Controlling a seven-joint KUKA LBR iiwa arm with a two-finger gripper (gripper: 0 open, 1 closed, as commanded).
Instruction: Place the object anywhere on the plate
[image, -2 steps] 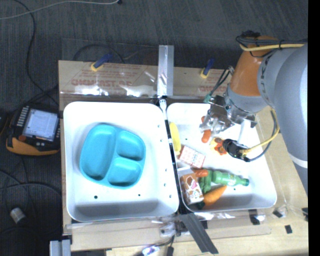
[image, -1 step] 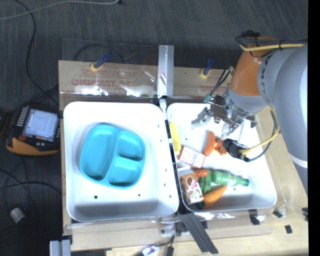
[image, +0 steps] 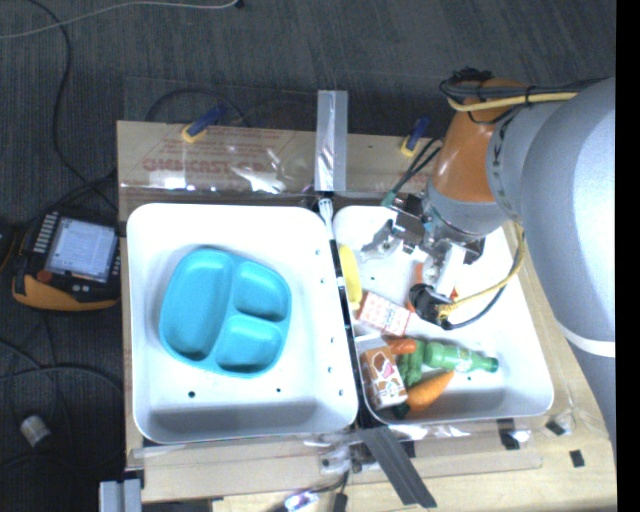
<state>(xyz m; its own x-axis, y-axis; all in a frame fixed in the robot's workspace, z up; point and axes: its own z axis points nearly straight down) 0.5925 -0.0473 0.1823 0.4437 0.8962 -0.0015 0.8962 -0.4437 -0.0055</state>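
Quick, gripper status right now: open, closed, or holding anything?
Gripper: cannot be told. It hangs over the right bin, and nothing shows between it and the blue plate in the left bin.

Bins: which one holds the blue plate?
The left bin. The blue plate lies in it; the right bin holds the small items, with the gripper above.

A blue plate (image: 226, 310) with three compartments, one large on its left and two smaller on its right, lay flat in the middle of the left white bin (image: 150, 400). To the right of the plate, in the neighbouring bin, lay the candidate objects: a yellow banana (image: 348, 275) nearest the plate, a pink patterned carton (image: 384, 314), a small brown box (image: 385, 380), an orange carrot (image: 430, 389) and a green bottle (image: 452, 358).
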